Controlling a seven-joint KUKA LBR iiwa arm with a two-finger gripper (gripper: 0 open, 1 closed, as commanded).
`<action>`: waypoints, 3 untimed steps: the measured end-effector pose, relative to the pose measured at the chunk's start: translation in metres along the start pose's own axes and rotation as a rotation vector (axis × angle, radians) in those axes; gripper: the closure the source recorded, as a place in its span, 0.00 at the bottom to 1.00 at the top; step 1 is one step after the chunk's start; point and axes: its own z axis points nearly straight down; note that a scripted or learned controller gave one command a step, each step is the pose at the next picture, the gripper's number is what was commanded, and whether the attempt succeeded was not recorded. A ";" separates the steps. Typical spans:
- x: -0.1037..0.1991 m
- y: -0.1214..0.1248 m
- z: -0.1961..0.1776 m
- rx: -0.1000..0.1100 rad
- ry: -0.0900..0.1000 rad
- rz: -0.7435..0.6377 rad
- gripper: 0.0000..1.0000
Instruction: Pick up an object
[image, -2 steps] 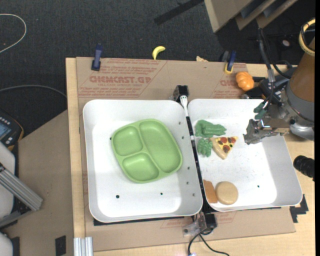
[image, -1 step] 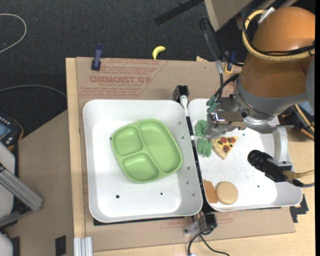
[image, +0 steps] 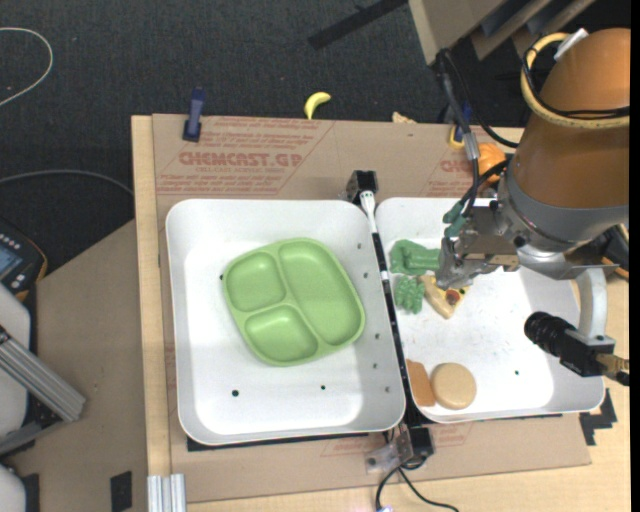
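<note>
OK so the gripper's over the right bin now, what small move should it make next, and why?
Probably a short, straight descent. The gripper hovers above the clustered green toy and pizza-slice toy in the right bin, with nothing seen between its fingers.

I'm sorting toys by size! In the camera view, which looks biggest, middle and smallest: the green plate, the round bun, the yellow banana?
1. Green plate, by far the largest.
2. Bun.
3. Banana, smallest, though it lies farther from the camera, so it may look smaller than it is.
</note>
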 end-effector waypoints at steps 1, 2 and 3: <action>-0.045 0.001 -0.073 -0.013 -0.002 0.002 1.00; 0.042 0.001 0.011 0.007 0.002 -0.011 1.00; 0.019 0.001 -0.093 -0.016 0.001 -0.002 1.00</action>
